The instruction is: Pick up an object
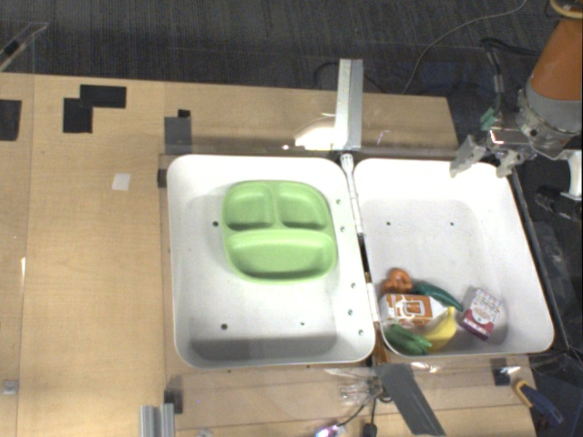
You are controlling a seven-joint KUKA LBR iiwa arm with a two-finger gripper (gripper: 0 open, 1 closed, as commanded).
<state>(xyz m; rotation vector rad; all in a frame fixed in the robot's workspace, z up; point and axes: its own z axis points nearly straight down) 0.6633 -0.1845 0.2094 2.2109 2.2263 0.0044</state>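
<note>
My gripper [485, 159] hangs over the far right corner of the right bin [437, 217], below the orange band of the arm. Its two fingers stand apart with nothing between them, so it is open. A cluster of small objects lies in the near part of that bin, well away from the gripper: an orange and white carton [407, 309], a yellow banana [444, 328], a green piece [408, 340], a small pink box [483, 312] and a brownish item [398, 280].
The left bin [196, 317] holds a green divided plate [278, 228]. A metal post [350, 103] stands at the back between the two bins. Cables run behind the right bin near the arm.
</note>
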